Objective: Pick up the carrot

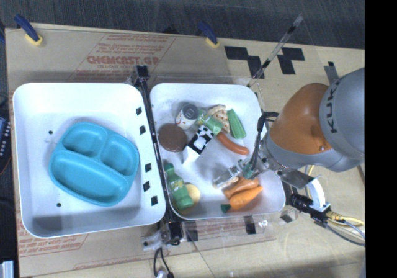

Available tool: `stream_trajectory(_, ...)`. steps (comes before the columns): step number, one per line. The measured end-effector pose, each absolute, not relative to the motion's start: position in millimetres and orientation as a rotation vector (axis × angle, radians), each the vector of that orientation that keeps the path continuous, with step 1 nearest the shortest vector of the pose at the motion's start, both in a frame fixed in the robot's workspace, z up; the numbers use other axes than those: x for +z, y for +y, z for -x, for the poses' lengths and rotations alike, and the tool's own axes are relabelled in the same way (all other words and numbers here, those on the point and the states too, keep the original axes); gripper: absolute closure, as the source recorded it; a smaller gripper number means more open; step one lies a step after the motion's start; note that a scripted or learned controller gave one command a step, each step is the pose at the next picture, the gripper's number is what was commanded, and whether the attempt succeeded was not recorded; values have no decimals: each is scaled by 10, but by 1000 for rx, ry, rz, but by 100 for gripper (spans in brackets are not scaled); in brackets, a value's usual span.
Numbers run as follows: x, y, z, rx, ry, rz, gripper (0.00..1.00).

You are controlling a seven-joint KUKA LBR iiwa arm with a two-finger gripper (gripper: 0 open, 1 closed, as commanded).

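Camera view shows, at the far left, the left white bin (pixel 25 146) with a blue divided plate (pixel 93 162) lying in it. Next to it stands the right white bin (pixel 205 90), and this one holds many small things: a brown round disc (pixel 172 137), a green bottle (pixel 178 188) near the front wall, a black-and-white patterned tube (pixel 197 141), a red sausage (pixel 232 144) and a green vegetable piece (pixel 236 123).

The carrot (pixel 243 193) lies in the front right corner of this bin. Its long axis runs nearly left to right, a little tilted, with the thick orange end toward the right wall and the green end toward the front left.

The gripper (pixel 240 172) is just above the carrot, at its upper left side, touching it or almost touching it. I cannot tell if the fingers are spread or pressed together, because they are small and mixed with the metal parts around them. I judge the carrot is not yet lifted; it seems to rest on the bin floor.

The arm (pixel 310 128) comes in from the right.
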State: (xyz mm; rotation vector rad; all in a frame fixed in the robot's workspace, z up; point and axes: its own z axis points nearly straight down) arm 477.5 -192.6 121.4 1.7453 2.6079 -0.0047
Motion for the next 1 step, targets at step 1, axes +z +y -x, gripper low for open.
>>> stream_trajectory(1, 923, -2103, -4765, -3, 2875, -1285, 0)
